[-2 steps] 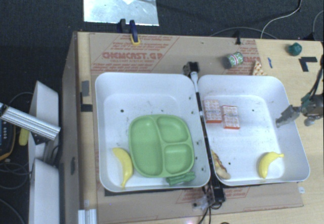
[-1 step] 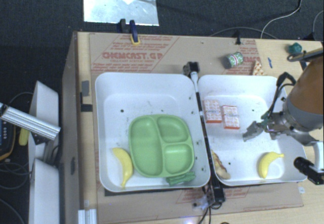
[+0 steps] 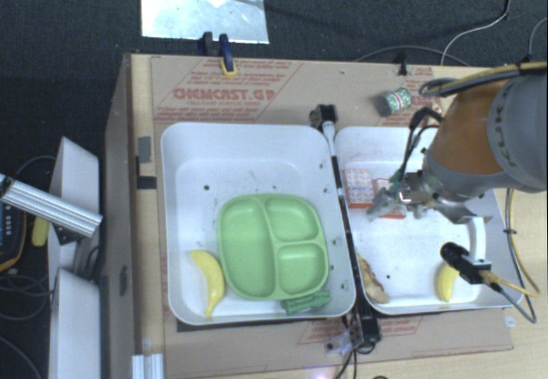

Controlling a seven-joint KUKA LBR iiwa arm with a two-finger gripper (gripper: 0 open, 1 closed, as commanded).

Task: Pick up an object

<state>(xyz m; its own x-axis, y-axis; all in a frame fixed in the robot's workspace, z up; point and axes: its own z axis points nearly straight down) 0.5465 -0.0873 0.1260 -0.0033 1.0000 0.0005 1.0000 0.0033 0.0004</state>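
We see a red-and-white packet (image 3: 358, 183) lying flat at the left side of the right bin (image 3: 411, 240), close to the wall it shares with the other bin. Its print is too blurred to read, and its lower right corner is hidden under the gripper (image 3: 383, 204). The gripper hangs low at that corner, but we cannot tell whether it touches the packet, nor whether it is apart or together, as the tip is a blur. The grey arm (image 3: 488, 133) covers the bin's upper right part.

Toward the near wall of the same bin lies a brownish scrap (image 3: 372, 279) that we cannot name. A small yellow fruit (image 3: 445, 285) sits well to its right.

The left bin (image 3: 248, 168) holds a green divided plate (image 3: 272, 245). A banana (image 3: 209, 279) lies just beside the plate's left edge, and a green stick-like thing (image 3: 306, 302) lies at its near edge. A small can (image 3: 396, 101) lies on the bench (image 3: 240, 86) behind the right bin.
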